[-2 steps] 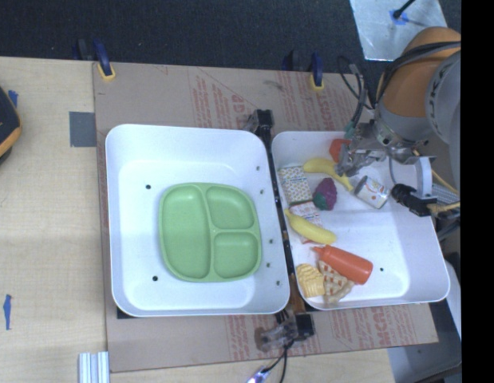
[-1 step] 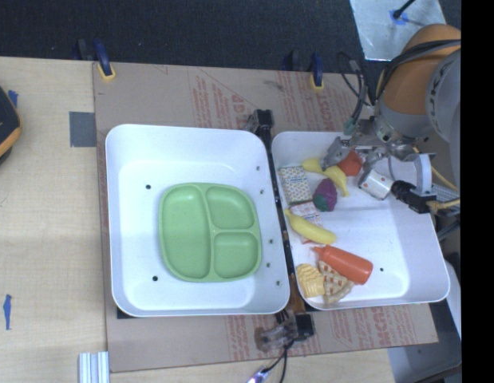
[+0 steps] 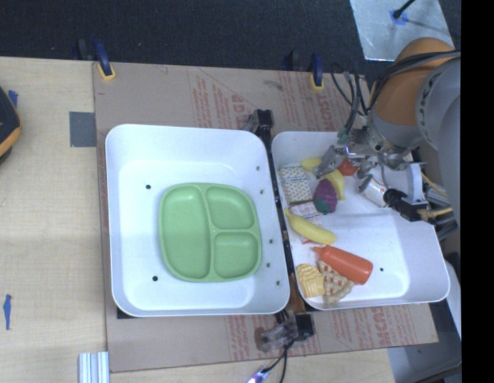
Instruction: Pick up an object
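Camera view: the gripper (image 3: 348, 159) hangs over the right bin (image 3: 406, 274) at its twelve o'clock edge, fingers spread, gripping nothing. The purple eggplant (image 3: 326, 197) lies just at its seven o'clock (banana (image 3: 310, 228) and carrot (image 3: 345, 264) farther down).

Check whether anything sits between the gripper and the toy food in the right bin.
Nothing visible does. The gripper is low over the far end of the right bin, right beside the purple toy, with the banana and carrot lying uncovered nearer the camera.
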`<state>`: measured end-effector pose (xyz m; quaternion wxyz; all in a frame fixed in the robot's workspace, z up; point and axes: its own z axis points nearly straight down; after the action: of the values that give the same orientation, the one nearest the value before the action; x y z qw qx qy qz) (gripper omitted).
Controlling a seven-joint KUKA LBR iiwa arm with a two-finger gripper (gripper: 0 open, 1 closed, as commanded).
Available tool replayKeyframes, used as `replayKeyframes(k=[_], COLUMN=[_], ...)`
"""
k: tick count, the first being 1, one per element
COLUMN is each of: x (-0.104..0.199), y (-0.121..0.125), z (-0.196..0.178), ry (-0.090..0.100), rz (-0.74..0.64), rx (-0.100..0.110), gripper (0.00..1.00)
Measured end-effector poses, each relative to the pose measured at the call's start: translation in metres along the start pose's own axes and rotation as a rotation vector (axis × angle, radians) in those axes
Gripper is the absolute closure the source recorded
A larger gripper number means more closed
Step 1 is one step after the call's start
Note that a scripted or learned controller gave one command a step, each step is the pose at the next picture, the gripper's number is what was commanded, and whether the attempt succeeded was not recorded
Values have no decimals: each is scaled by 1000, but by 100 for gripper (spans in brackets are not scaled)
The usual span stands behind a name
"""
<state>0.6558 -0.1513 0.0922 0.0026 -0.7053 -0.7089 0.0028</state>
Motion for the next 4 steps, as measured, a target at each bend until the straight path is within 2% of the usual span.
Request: replayKeyframes(k=[1,2,3,4], x=[-16,-18,45,45], y=[0,-3,-10,-11], z=[0,-13,-87,-85], ry=[0,3,0,0], rz=[1,1,-1,0], rx=[-2,20,-8,-5], gripper=[0,100,100,0])
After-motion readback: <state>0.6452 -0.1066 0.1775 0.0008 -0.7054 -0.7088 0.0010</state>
